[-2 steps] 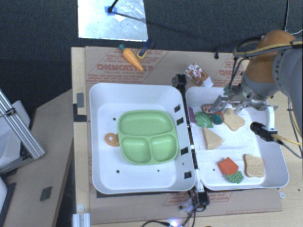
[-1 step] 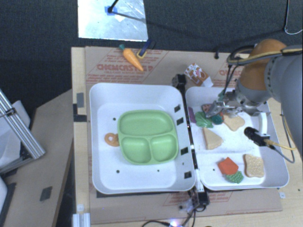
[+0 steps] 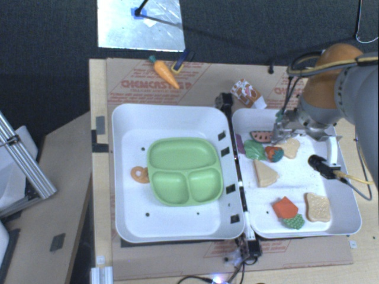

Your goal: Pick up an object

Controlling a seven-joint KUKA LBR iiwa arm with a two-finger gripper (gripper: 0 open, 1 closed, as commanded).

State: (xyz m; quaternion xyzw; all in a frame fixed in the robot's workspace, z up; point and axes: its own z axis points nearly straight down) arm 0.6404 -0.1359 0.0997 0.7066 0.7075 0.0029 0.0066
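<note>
Two shallow white bins sit side by side on the counter. Over the right bin (image 3: 349, 215), the grey arm's jaws (image 3: 278, 136) hang low at the far edge; whether they are released or clenched cannot be told. Just beside them lies a watermelon slice (image 3: 261, 137), with a green leafy toy (image 3: 254, 150), a small red-orange piece (image 3: 273, 154) and a tan piece (image 3: 291, 148) just nearer the camera. Farther from the jaws, toward the near rim, lie a cheese wedge (image 3: 266, 174) and a bread slice (image 3: 318, 207). A green divided plate (image 3: 185, 170) fills the left bin (image 3: 127, 212), well apart from the jaws
</note>
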